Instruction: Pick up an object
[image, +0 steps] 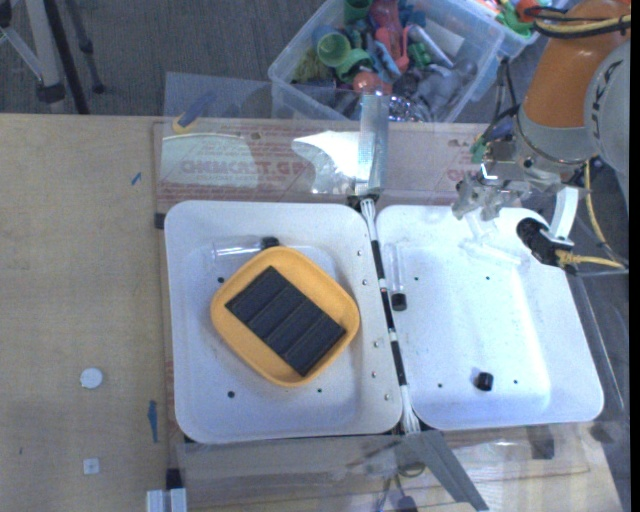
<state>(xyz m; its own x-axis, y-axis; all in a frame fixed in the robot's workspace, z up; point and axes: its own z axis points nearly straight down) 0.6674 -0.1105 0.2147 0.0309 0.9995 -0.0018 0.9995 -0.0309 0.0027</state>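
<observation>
A yellow pad with a black ridged panel (284, 315) lies tilted in the left bin (190, 400). Behind it sits a clear plastic piece with a black cap (268, 242). In the right bin (570, 390), a clear tube with a black end (396, 282) lies along the left wall. A small black piece (484, 380) rests near the front. My gripper (478, 212) hangs over the right bin's far right corner, well apart from all of these. Nothing shows in it.
A clear tub of colourful toys (400, 50) stands behind the bins. A metal strip (373, 140) and a taped cardboard sheet (250, 165) lie along the back edge. Cables (560, 255) trail off the wrist at the right. Bare bench spreads to the left (80, 300).
</observation>
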